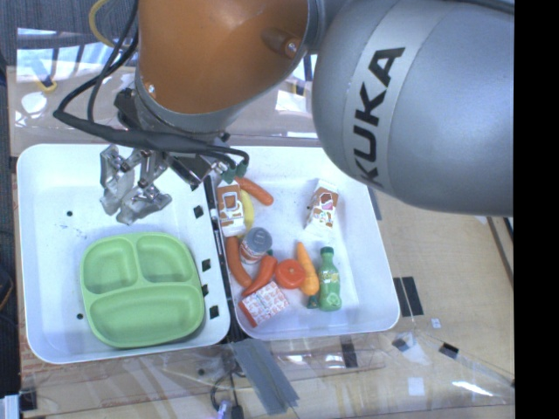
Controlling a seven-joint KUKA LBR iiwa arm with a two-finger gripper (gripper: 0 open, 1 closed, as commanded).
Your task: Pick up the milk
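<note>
Here the gripper [131, 190] hangs over the left bin [44, 190], above the green tray [140, 291] — its grip state can't be told. The milk [322, 209] lies in the right bin [371, 251], with a similar carton [230, 210] by the divider. Best cross over — centre above 1 carton, clear of the carrots [306, 267].

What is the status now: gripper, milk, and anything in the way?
Gripper over the left bin, above the green tray, nothing between its fingers. Milk carton upright in right bin, standing apart. Other carton and carrots at the divider.
</note>
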